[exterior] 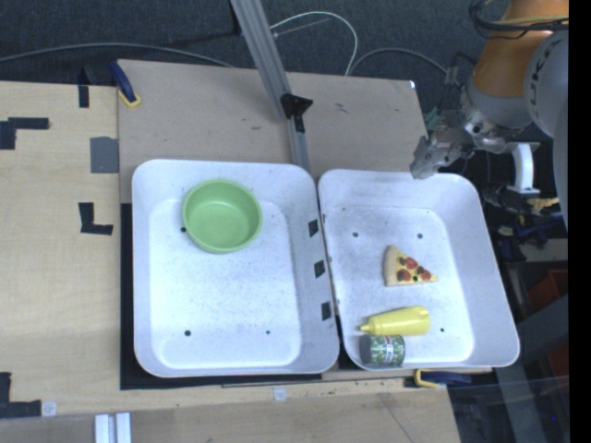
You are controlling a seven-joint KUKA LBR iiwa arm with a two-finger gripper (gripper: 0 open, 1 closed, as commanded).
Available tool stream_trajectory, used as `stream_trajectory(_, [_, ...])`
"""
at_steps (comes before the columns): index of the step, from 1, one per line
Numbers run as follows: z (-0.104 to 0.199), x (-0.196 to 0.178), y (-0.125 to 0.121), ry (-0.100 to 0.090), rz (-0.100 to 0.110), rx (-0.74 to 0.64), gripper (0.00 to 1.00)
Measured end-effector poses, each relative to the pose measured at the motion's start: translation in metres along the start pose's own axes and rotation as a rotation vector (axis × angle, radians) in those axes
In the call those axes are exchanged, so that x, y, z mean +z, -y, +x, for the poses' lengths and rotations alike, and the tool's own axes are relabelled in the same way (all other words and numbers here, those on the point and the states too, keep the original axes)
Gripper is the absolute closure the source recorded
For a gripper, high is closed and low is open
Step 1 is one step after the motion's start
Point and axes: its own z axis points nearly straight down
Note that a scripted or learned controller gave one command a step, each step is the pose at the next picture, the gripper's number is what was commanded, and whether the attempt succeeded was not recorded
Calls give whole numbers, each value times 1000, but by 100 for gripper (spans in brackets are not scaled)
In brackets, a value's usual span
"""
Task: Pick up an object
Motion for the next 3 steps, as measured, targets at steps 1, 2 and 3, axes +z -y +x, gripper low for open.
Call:
stream_trajectory(1, [45, -8, 15, -1, 3, -3, 100])
stream_trajectory(2, [95, 1, 37, -1, 6, -4, 100])
stream_trajectory(3, [151, 4, 58, -2, 5, -5, 100])
